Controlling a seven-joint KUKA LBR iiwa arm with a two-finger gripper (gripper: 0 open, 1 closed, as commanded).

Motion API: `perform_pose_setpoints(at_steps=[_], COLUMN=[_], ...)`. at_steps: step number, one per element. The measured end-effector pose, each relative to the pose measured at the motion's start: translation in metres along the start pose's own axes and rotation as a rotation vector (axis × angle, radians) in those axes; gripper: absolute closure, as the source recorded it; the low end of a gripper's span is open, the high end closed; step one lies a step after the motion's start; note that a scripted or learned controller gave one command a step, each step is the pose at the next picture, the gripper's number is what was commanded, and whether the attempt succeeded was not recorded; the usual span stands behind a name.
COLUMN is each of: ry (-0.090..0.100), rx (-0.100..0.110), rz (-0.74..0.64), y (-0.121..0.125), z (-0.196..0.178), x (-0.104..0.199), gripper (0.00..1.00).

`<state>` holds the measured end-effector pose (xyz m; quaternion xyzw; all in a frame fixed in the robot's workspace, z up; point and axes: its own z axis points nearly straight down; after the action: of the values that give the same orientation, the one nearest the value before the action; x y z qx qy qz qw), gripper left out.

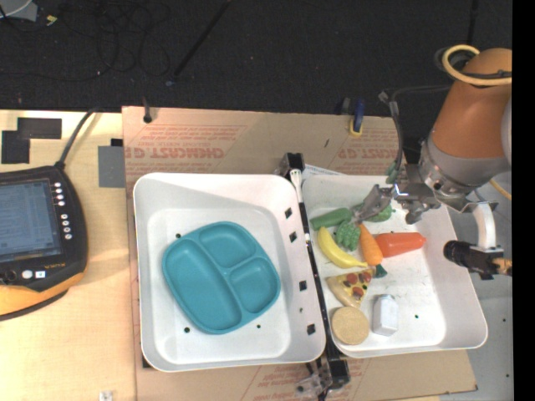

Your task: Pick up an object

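Where cardboard (251, 144) bears mirrored print | jaws (374, 203) over banana (338, 249) | grip unclear

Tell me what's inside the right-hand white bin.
The right bin holds toy food: a banana, a carrot, green pieces, a pizza slice, a round cookie and a white block. The end effector covers part of the greens.

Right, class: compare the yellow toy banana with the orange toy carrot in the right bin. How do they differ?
The yellow toy banana is curved; the orange toy carrot is straight and tapered. The banana runs diagonally, the carrot nearly level across the view. The banana lies nearer the bins' divider, the carrot further right. Both are toy foods lying in the right white bin.
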<state>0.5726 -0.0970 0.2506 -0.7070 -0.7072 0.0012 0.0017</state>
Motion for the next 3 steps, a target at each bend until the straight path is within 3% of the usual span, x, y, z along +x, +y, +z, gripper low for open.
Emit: perform_pose_setpoints(at_steps=[1,2,3], ry=[0.001,0.002,0.001], rx=[0.002,0.004,-0.012], rz=[0.003,0.005,-0.005], y=[-0.056,-0.054,-0.007], z=[0.168,0.154,0.059], x=[-0.002,-0.003,0.047], gripper=[0.00,1.00,1.00])
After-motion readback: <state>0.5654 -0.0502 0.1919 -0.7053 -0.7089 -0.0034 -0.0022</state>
